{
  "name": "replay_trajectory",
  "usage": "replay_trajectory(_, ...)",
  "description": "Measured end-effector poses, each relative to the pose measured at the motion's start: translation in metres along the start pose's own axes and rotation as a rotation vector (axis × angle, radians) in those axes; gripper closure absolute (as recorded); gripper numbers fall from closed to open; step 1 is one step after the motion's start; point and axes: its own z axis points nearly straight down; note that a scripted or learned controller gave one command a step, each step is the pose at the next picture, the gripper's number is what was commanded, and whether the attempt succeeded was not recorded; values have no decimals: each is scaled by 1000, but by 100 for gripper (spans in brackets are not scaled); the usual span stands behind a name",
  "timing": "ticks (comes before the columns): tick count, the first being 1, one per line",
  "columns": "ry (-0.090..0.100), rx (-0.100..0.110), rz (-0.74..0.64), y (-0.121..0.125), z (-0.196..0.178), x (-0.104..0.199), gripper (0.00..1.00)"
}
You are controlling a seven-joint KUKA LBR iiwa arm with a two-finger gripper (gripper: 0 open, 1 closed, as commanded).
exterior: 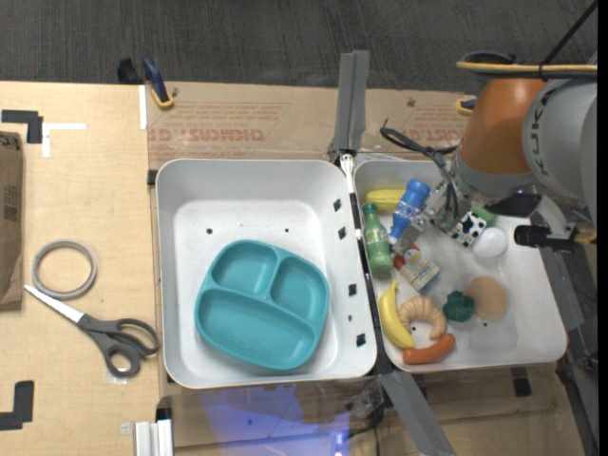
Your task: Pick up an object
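Right now the pincer (439, 209) sits beside the blue bottle (408, 207); its state I cannot tell.

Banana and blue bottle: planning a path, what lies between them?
In the camera view, a small printed packet lies between the banana and blue bottle.

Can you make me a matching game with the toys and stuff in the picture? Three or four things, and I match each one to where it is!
Things:
1. teal divided plate
2. scissors
3. banana
4. roll of tape

Places:
A. in the right bin, by its left wall
B. on the bench, just above the scissors
C. in the left bin
D. on the bench, left of the bins, nearest the bottom

Pairs: 1-C, 2-D, 3-A, 4-B
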Motion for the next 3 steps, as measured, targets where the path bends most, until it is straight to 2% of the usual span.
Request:
replay_trajectory(1,0,-1,181,-20,0,15,0)
replay_trajectory(2,5,10,328,24,6,-31,0)
replay_trajectory(3,6,11,360,4,6,-11,0)
